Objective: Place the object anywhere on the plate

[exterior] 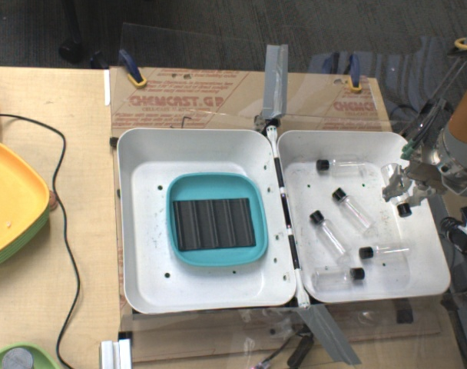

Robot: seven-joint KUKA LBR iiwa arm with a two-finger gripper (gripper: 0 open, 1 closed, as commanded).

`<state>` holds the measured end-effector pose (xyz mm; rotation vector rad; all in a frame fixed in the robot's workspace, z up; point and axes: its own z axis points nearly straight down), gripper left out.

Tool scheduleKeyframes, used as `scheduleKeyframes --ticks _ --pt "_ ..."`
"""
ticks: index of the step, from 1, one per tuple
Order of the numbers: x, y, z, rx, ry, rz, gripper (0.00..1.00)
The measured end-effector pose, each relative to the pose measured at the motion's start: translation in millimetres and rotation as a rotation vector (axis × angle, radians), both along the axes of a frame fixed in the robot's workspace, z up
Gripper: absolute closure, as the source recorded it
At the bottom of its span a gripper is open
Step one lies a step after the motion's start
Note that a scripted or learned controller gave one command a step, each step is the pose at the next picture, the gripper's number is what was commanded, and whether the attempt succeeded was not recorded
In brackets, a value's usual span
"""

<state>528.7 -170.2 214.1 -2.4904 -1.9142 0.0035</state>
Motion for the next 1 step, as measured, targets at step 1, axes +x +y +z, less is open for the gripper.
scheduleKeyframes --ticks 1 --pt "0.0 -0.1 0.0 0.000 0.000 0.000 0.00"
